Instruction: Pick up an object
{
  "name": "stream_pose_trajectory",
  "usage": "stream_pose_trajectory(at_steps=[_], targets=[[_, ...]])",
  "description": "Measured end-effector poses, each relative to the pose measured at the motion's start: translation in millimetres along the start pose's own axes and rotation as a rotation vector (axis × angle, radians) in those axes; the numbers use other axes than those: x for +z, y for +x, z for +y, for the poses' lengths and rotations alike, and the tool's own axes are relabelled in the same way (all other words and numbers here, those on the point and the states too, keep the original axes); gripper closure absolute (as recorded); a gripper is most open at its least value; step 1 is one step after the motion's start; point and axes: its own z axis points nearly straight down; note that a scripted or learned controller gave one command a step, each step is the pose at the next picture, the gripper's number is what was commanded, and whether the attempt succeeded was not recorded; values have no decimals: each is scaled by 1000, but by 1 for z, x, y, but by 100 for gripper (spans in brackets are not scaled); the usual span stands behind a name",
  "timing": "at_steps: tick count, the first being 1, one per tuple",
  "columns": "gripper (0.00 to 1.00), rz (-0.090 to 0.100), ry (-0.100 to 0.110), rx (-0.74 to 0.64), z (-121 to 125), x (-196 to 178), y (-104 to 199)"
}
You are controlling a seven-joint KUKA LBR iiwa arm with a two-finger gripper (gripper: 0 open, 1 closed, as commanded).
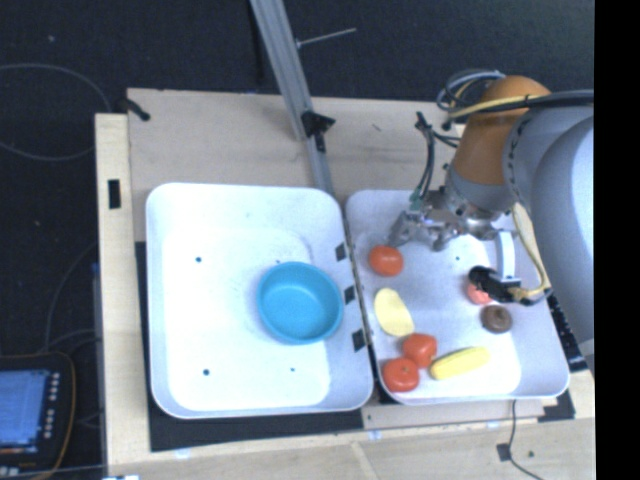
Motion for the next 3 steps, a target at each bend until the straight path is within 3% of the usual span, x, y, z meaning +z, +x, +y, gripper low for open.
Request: stream_pose_trajectory(at_steps=[1,3], targets=[[100,0,-8,2,2,-16,-1],[100,3,-8,-3,1,-136,-4]])
